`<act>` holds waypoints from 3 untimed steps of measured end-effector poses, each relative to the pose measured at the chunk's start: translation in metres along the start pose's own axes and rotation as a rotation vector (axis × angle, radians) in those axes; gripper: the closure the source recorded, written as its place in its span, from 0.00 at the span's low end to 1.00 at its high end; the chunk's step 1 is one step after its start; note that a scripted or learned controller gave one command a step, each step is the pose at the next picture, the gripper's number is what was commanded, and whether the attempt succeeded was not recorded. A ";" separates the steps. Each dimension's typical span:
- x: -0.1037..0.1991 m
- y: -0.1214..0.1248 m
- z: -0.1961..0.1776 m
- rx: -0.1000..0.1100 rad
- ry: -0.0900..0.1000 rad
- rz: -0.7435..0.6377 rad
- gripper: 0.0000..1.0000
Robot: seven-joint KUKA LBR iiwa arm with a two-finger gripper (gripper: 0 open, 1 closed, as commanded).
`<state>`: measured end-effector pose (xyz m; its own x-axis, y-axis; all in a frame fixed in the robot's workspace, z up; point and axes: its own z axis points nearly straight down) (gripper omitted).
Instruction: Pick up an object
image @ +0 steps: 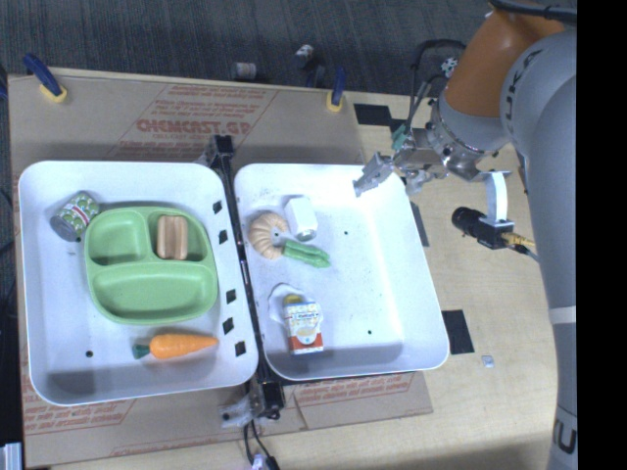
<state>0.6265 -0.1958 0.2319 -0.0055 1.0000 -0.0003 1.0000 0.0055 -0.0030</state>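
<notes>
Your pincer (377, 176) hovers at the right bin's (416, 292) far corner, probably empty; I cannot tell its spread.

I count two white bins: a left bin (39, 292) and a right bin (392, 292). In the left one I see one green tray (147, 287), one can (74, 213), one carrot (178, 346) and one small brown block (172, 237). In the right one I see one croissant (266, 231), one green pod (308, 255), one white cup (300, 215) and one juice carton (304, 325).
</notes>
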 end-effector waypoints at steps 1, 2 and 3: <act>0.004 -0.075 0.141 0.001 0.001 0.000 0.00; 0.072 -0.129 0.141 0.000 0.002 -0.002 0.00; 0.071 -0.128 0.130 -0.001 0.001 -0.008 1.00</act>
<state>0.4979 -0.1254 0.1023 -0.0130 0.9999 0.0009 0.9999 0.0130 -0.0021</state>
